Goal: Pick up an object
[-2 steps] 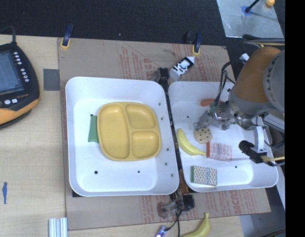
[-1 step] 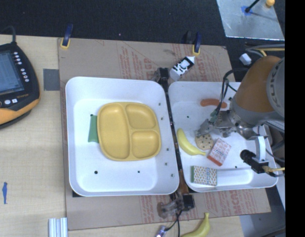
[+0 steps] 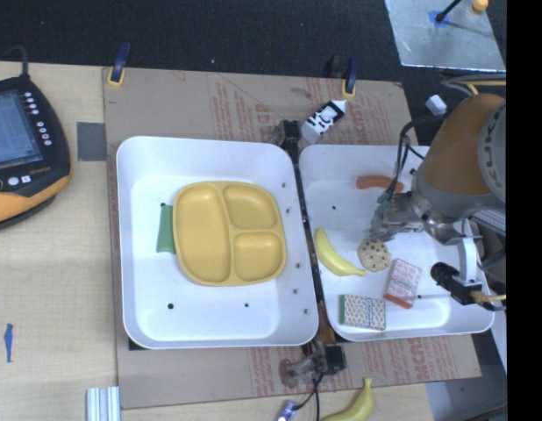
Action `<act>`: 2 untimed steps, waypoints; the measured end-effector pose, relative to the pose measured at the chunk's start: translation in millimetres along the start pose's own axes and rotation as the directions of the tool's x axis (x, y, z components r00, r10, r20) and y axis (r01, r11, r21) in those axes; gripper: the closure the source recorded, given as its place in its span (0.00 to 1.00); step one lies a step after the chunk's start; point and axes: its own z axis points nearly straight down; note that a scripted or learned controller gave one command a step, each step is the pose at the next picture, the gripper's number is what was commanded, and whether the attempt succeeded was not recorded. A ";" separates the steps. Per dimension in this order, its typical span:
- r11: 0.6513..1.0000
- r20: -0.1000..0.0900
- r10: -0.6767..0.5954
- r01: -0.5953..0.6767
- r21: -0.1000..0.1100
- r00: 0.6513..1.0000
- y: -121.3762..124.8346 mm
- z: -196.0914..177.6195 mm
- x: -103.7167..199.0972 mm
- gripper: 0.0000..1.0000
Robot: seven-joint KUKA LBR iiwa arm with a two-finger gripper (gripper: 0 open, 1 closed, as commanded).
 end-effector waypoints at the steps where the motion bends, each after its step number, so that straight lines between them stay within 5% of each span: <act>1: 1.000 0.000 -0.001 0.001 0.000 1.000 -0.1 0.0 0.0 0.00; 2: 1.000 -0.002 0.007 -0.007 0.002 1.000 7.2 -11.1 -76.6 0.00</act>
